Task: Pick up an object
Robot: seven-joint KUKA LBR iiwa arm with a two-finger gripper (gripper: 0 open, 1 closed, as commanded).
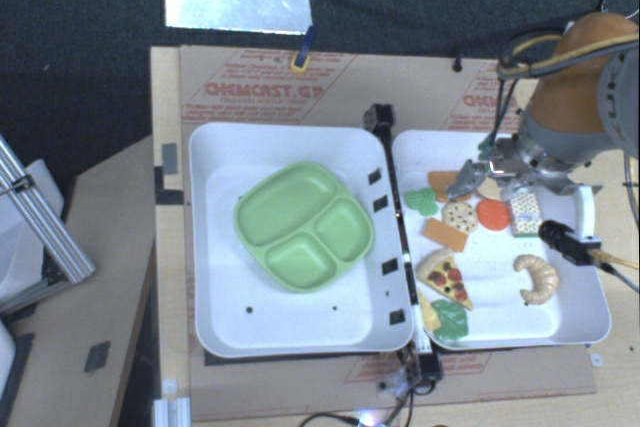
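My tool (478,173) hangs over the upper part of the right bin (590,313), at the right of the frame; I cannot tell its state. Below it lie toy foods: a cookie (459,215), a red disc (492,214), a pizza slice (446,277) and a croissant (538,277). The left bin (215,320) holds a green tray (303,226)

Plate (303,226) in left bin (215,315)

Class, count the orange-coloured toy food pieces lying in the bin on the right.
3: orange slab near the bin's top left, orange block below the cookie, red-orange disc mid-bin. The hand may hide others.
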